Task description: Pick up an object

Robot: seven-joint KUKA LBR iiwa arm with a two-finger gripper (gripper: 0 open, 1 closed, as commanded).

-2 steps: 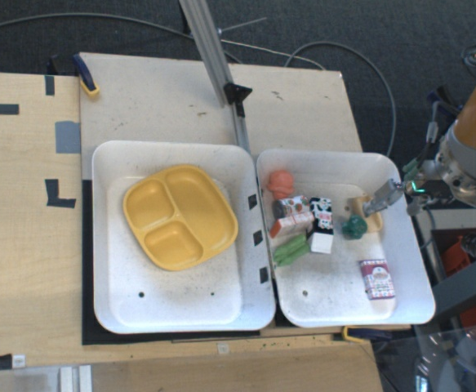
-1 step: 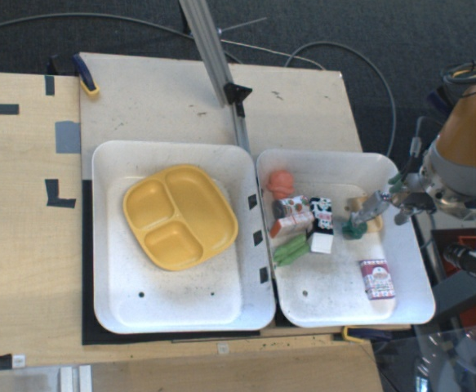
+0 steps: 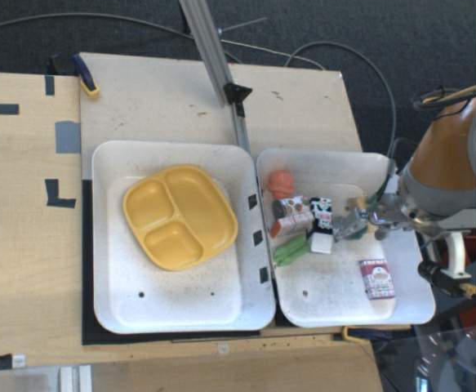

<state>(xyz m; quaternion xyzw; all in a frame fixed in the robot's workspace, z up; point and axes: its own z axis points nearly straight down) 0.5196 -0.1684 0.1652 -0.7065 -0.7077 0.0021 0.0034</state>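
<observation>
Claw [image 3: 357,223] blurred, finger state unclear; arm [image 3: 446,166] cut off right.

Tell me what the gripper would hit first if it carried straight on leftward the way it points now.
Probably the black-and-white carton, which sits just left of the gripper in the right bin. The gripper's height above the bin floor is unclear, so it might pass over it.

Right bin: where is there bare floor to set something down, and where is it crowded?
In the right bin, the front strip between the green item and the pink packet is bare. The back left is crowded: orange ball, small cartons, with the gripper close beside them.
</observation>
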